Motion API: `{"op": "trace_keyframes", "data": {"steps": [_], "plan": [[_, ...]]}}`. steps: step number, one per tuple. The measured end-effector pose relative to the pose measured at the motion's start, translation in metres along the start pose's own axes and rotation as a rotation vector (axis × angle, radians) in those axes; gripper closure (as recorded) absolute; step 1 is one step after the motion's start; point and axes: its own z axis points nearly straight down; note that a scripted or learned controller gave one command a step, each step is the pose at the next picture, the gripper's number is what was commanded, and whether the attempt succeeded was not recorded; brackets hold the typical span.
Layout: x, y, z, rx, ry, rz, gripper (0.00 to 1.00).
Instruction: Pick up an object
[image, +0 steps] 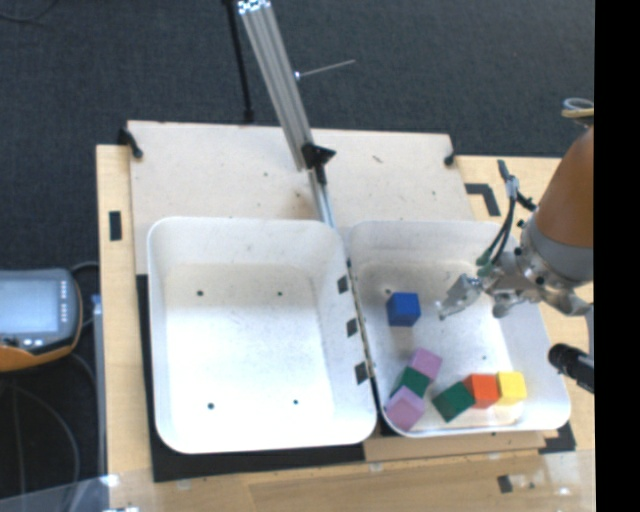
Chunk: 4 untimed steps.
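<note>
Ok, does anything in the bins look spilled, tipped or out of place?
Nothing stands out. All the blocks sit inside the right bin: the blue block alone near the claw, the rest clustered along the near wall.

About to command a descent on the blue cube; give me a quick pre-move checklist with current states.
1. Blue cube stands apart from the other blocks: ok.
2. Gripper over the right bin: ok.
3. Gripper directly above the cube: not ok, it sits to the cube's right.
4. Nothing held already: cannot tell.
5. Purple block and the cluster near the front wall out of the path: ok.
</note>
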Motion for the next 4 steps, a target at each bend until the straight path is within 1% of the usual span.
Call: {"op": "trace_keyframes", "data": {"steps": [1, 4], "plan": [[0.0409, -0.0153, 0.1481, 0.0, -0.003, 0.0, 0.0], [0.0415, -0.0151, 0.1469, -0.003, -0.002, 0.003, 0.0]]}}
